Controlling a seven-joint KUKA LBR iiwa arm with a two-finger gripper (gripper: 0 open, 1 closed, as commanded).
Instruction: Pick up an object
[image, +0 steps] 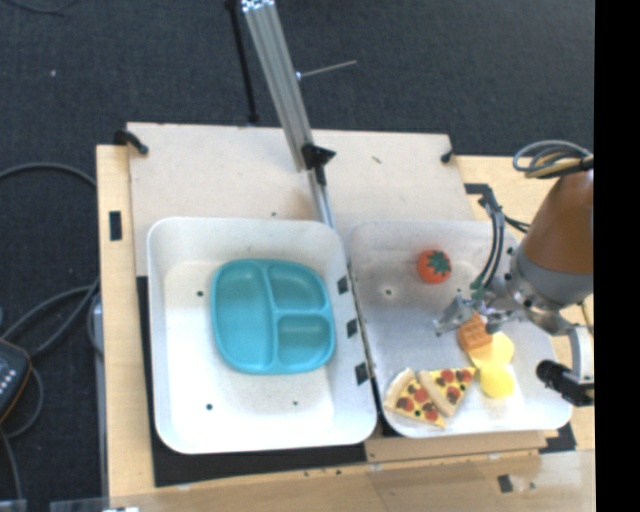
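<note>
Dark carpet surrounds a pale wooden desk (120, 300) carrying two shallow white bins side by side. Left bin (180, 400): one turquoise divided plate (271, 316), lying flat near the middle. Right bin (400, 270): a small red tomato (433, 265) toward the far side, standing alone; two pizza slices (431, 393) at the near edge, touching each other; a yellow piece (496, 372) just right of the pizza; a small orange block (474, 334) touching the yellow piece's far side. Grey arm (560, 240) with orange band reaches in from the right, over the right bin. Claw (468, 312) is down just above the orange block, on its far-left side; whether it is open, closed or gripping anything, I cannot tell. A slanted metal pole (285, 90) rises behind the bins.
</note>
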